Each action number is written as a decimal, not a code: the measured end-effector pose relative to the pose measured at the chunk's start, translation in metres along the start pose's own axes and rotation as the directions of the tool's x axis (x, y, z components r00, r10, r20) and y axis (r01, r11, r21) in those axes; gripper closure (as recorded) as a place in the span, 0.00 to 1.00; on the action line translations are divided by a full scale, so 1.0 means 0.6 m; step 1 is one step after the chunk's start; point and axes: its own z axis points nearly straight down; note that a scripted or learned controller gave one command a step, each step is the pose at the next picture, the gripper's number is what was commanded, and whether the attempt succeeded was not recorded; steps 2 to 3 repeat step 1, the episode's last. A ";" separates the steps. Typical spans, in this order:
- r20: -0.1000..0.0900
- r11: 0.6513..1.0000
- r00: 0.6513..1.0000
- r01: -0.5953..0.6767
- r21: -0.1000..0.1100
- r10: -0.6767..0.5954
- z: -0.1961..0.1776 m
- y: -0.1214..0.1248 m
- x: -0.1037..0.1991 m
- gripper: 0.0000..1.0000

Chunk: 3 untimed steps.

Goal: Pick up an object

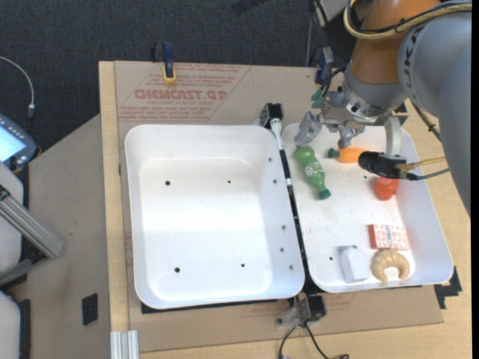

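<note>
Hovering end effector (327, 130) (fingers spread) above green bottle (312, 170)

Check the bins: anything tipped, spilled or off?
Nothing spilled or broken. The green bottle lies on its side in the right bin, near the divider. The orange piece, red piece, small box, croissant and grey block are loosely scattered. The hand hovers above the bottle.
</note>
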 end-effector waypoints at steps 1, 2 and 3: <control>-0.005 1.000 1.000 0.016 -0.002 -0.016 0.022 -0.040 0.170 0.00; -0.005 1.000 1.000 0.016 -0.002 -0.016 0.022 -0.040 0.170 0.00; -0.005 1.000 1.000 0.016 -0.002 -0.016 0.022 -0.040 0.170 0.00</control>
